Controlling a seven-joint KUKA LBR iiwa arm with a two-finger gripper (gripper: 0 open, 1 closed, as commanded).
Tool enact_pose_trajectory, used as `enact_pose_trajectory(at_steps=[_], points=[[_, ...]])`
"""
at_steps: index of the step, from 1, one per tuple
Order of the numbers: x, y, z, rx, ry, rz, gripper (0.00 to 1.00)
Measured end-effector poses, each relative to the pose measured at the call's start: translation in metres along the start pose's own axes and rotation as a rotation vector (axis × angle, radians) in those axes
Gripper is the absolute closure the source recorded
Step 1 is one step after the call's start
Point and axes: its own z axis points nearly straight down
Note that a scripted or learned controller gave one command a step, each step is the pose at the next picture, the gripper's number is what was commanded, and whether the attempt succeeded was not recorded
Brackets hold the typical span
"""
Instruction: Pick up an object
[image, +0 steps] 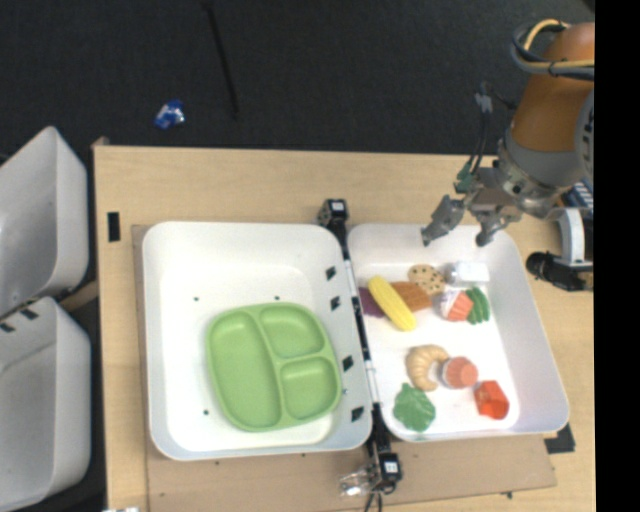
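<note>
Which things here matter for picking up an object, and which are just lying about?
For the job:
- two-finger gripper, open above the right white bin
- yellow toy corn cob
- tan toy croissant
- red toy block
- green toy leaf
- round chocolate-chip cookie

Lying about:
- green three-compartment plastic plate in the left white bin
- small blue scrap beyond the bench

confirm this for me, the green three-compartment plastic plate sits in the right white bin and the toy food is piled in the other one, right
Not quite. The camera view shows the green three-compartment plastic plate in the left white bin, not the right. The toy food, such as the yellow corn cob, lies in the right white bin.
</note>
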Motion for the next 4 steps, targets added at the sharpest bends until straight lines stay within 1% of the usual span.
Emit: enact_pose_trajectory(at_steps=[1,2,3,4], points=[[0.000,0.002,-0.006,-0.010,-0.001,-0.001,0.00],[0.002,0.011,0.053,-0.006,-0.002,-0.005,0.00],[0.001,0.014,0.098,-0.007,-0.002,-0.002,0.00],[0.001,0.021,0.160,-0.010,-0.003,-0.005,0.00]])
